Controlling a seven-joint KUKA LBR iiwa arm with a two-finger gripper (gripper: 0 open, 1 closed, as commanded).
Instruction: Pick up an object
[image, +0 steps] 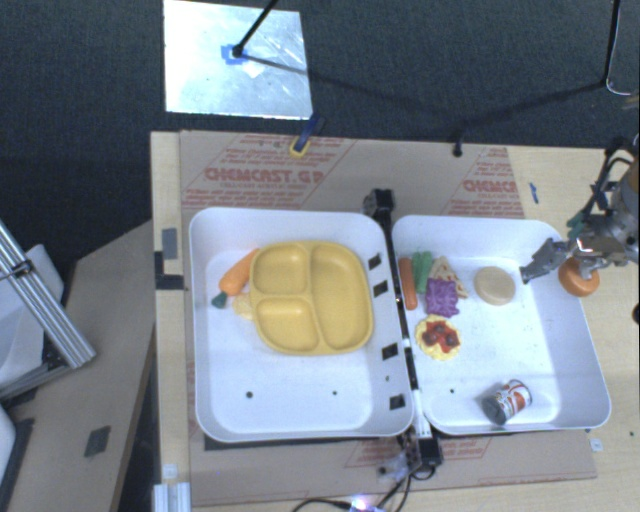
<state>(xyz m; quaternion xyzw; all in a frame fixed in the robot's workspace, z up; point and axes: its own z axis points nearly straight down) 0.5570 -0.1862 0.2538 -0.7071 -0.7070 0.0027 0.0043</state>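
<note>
White plastic bins sit side by side on the table, toys strewn loose in the right bin (570, 330) for the picking. My end effector (535, 265) hangs over its upper right edge, holding nothing; how far open, I cannot tell. Nearest lies a pale round biscuit (494, 285), just beside it, likely my target.

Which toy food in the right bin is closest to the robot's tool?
The round beige bun. It lies just left of the tool, while the purple grapes, pizza and can sit farther off.
</note>
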